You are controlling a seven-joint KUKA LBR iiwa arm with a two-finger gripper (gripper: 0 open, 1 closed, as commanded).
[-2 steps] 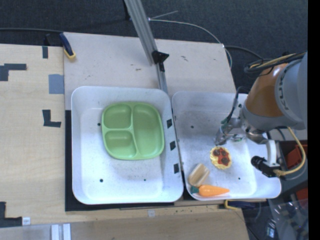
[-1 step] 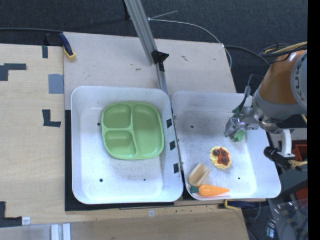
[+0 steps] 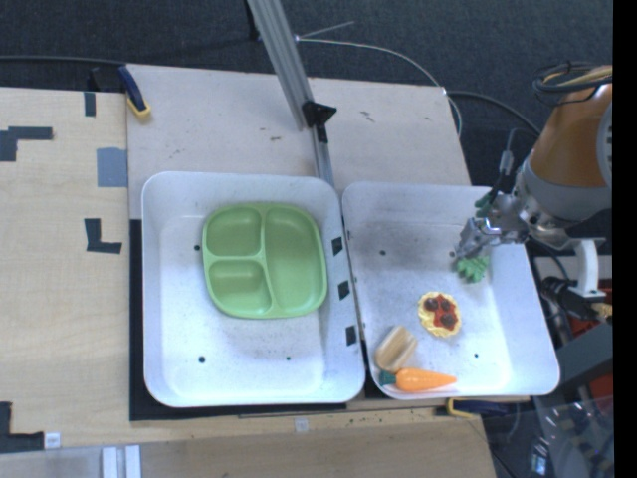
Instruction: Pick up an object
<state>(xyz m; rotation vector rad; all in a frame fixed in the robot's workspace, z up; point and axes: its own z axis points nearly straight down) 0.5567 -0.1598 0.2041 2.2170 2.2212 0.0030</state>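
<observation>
Green toy (image 3: 472, 267) directly beneath the pincer (image 3: 474, 246), touching; grip and opening impossible to tell.

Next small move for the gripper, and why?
Probably a short descent onto the green toy. The gripper sits right above it in the right bin, and nothing shows between the jaws. The tart, bun and carrot lie farther off.

The arm (image 3: 569, 162) was a thick, rounded limb with a broad orange band above a smooth grey wrist section. Below that sat a smaller block of silver-grey metal, ending in the pincer (image 3: 472, 245), pale metallic and angular. A thin dark cable ran beside the wrist.
</observation>
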